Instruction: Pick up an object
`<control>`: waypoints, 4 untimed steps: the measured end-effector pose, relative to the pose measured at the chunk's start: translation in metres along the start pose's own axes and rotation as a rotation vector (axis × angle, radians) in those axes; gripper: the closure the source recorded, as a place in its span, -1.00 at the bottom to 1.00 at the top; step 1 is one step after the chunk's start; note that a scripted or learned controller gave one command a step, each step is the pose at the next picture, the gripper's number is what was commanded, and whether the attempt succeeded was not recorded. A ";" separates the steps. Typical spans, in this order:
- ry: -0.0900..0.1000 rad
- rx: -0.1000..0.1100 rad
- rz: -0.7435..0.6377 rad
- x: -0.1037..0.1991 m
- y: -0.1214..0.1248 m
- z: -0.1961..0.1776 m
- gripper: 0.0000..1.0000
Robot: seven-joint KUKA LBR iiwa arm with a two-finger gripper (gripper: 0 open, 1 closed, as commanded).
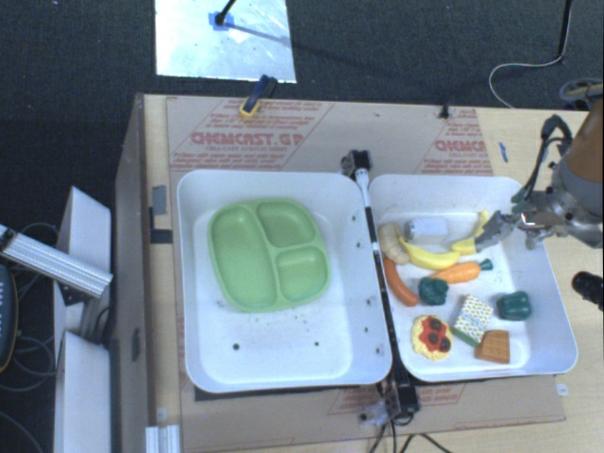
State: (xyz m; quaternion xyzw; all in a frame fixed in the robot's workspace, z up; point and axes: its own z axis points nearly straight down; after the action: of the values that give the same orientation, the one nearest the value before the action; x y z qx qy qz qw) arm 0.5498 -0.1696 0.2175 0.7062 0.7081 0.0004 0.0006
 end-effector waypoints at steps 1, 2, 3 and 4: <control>-0.001 0.000 0.001 0.005 -0.028 0.133 -1.00; 0.001 -0.002 -0.001 0.062 0.017 0.133 -1.00; 0.000 -0.002 -0.001 0.061 0.017 0.122 1.00; 0.000 -0.002 -0.001 0.061 0.017 0.122 -1.00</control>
State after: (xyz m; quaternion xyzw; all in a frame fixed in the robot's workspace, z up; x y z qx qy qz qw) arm 0.5667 -0.1088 0.0950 0.7058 0.7084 0.0011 0.0013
